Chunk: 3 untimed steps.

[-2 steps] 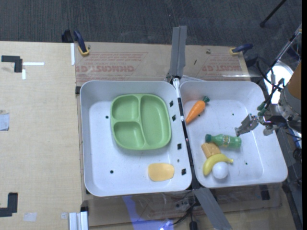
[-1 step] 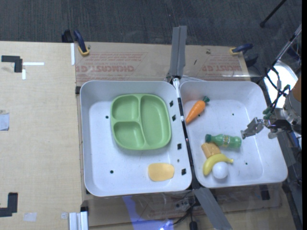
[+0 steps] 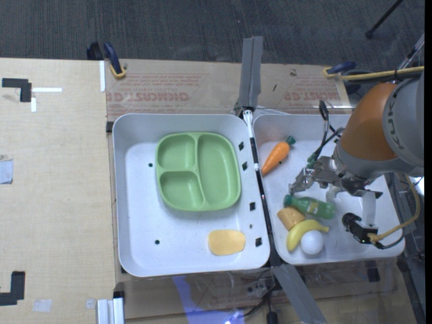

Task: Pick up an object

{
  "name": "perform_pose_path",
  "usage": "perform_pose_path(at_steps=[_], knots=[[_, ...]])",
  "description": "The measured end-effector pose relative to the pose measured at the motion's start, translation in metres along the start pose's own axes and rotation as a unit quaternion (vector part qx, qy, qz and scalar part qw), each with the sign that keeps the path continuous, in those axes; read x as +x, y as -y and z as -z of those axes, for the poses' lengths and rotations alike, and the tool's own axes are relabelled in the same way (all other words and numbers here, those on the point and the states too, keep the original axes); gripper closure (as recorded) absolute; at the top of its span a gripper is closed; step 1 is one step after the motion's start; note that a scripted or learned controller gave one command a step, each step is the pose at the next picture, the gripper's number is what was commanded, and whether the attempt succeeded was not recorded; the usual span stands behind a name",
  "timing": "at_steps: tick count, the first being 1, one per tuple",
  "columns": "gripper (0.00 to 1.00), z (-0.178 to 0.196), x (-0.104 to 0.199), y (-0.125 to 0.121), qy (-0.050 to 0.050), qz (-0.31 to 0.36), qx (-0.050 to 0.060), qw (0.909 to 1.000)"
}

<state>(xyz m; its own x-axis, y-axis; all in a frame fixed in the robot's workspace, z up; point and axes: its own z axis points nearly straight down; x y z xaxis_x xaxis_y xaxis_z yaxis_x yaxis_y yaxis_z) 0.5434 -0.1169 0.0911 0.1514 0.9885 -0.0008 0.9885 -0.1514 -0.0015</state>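
Note:
In the right bin (image 3: 378, 248) lie an orange carrot (image 3: 275, 156) with a green top, a green bottle (image 3: 312, 207) on its side, a yellow banana (image 3: 302, 233), a white ball (image 3: 312, 244) and a small orange-yellow piece (image 3: 291, 217). My gripper (image 3: 316, 184) hangs low in this bin, just above the green bottle and to the right of the carrot. The grey arm with its orange band (image 3: 368, 130) hides the bin's far right part. Nothing shows as lifted.
The left bin (image 3: 135, 235) holds a green divided plate (image 3: 198, 171) and a flat yellow piece (image 3: 226, 242) near its front wall. A ridge (image 3: 256, 181) separates the two bins. Black cables (image 3: 361, 231) loop by the right bin's front corner.

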Motion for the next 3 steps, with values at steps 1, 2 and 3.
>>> perform_pose_path(at_steps=[1, 2, 3], knots=[[0.00, 0.000, 0.006, 0.051, 0.000, 0.055, 0.001, 0.9985], [0.00, 0.000, 0.013, 0.068, 0.000, 0.105, -0.001, 0.9944], [1.00, 0.009, 0.012, 0.068, 0.000, 0.103, 0.000, 0.9946]])
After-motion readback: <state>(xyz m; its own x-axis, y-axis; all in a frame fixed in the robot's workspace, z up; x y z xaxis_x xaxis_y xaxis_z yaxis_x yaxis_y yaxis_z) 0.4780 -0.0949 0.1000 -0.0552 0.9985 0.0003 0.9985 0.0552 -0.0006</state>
